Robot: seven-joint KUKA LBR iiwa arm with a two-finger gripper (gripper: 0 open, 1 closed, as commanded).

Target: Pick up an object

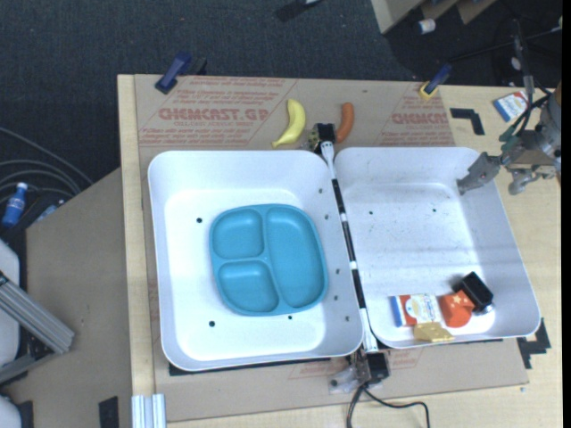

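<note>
Several small objects lie in the near right corner of the right bin (419, 194): a white and red packet (414, 308), a red piece (457, 308), a black block (475, 291) and a flat yellow piece (434, 332). My gripper (498, 177) hangs over the far right edge of that bin, well away from the objects. Its two fingers (473, 175) are spread apart with nothing between them.
The left bin (178, 194) holds a blue divided plate (268, 259). A yellow banana (290, 123) and an orange carrot-like piece (344, 121) lie on the bench behind the bins. Blue clamps (172, 74) sit at the board's far edge.
</note>
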